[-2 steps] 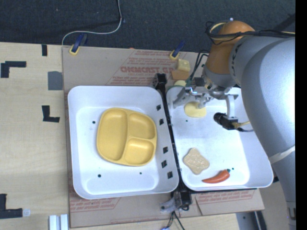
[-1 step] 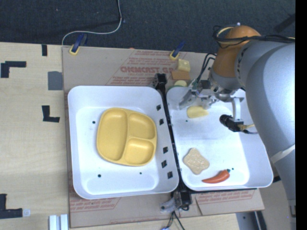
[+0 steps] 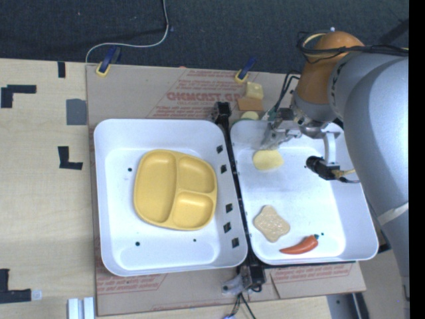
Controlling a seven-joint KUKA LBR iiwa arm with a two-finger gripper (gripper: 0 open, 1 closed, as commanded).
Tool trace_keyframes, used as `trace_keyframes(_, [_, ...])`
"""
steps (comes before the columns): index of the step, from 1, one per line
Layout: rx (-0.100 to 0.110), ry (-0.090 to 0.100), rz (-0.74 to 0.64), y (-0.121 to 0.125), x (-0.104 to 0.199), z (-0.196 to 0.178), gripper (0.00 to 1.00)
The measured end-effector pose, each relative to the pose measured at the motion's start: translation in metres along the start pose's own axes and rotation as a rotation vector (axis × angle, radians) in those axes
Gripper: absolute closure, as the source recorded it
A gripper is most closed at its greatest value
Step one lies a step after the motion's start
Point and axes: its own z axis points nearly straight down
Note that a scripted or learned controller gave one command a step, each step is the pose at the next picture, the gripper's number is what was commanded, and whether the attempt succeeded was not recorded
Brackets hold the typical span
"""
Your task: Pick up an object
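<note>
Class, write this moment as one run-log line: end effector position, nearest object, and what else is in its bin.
end effector: right bin, far end | nearest: pale yellow piece | also: toast slice, red chili

Arm over the right bin, gripper close to a pale yellow piece

I see the gripper (image 3: 275, 137) at the 12 o'clock end of the right bin (image 3: 352, 211), just above the pale yellow piece (image 3: 267, 159). A slice of toast (image 3: 271, 223) and a red chili pepper (image 3: 300, 245) lie towards 6 o'clock. In the left bin (image 3: 113, 244) a yellow divided plate (image 3: 175, 189) rests in the middle.
</note>
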Motion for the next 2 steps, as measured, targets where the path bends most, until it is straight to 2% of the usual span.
trace_keyframes(1, [0.002, 0.000, 0.000, -0.001, 0.000, 0.001, 0.00])
trace_keyframes(2, [0.014, 0.006, 0.003, -0.033, 0.005, 0.016, 0.00])
